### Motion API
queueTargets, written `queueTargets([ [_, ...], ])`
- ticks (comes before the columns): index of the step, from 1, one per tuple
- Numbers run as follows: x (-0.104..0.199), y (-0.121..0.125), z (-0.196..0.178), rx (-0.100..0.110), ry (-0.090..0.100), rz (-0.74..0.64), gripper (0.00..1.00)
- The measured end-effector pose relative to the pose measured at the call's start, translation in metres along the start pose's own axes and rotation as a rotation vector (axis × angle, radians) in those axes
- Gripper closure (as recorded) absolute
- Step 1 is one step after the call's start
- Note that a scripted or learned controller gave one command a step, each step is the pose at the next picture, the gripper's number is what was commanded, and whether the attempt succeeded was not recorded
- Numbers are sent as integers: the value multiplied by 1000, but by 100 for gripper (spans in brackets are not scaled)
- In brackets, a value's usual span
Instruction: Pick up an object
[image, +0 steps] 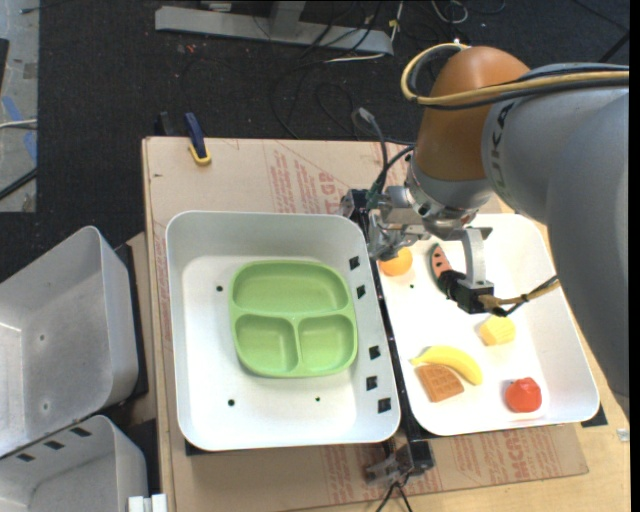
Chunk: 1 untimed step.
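Counting two white bins (190, 330), one green tray (294, 317), one banana (450, 361).

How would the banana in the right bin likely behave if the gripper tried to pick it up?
The banana looks like smooth toy plastic, so probably stiff, light and a bit slippery. Its curved, tapering shape may let it pivot or squirt out of a pinch. It lies against the tan slice, which might get nudged too.
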<state>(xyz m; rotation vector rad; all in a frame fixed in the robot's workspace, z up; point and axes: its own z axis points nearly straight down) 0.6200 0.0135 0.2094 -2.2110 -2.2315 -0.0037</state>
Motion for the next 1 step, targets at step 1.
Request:
queueTargets([
  [1, 52, 6, -6, -1, -2, 3, 100],
])
